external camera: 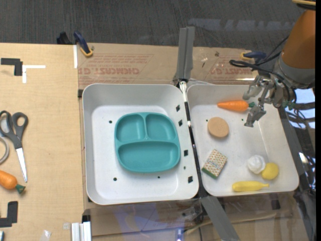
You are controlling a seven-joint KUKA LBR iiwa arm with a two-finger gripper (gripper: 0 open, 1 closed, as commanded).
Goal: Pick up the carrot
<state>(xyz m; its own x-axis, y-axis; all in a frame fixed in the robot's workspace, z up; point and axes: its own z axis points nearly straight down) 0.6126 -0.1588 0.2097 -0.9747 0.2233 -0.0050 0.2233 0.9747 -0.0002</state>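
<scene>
An orange carrot (232,105) with a green stem end lies in the right bin (281,144), near its back wall, pointing left. My gripper (251,106) reaches in from the right and is open, one finger behind the carrot's stem end and one in front. The stem end sits right at the gap between the fingers; whether they touch it is unclear. A second small carrot (7,180) lies outside the bins on the wooden bench at the far left.
The right bin also holds a round tan cookie (218,127), a small patterned box (214,163), a white cup-like object (256,163), a lemon (270,171) and a banana (250,186). A teal divided plate (147,141) fills the left bin. Scissors (15,134) lie far left.
</scene>
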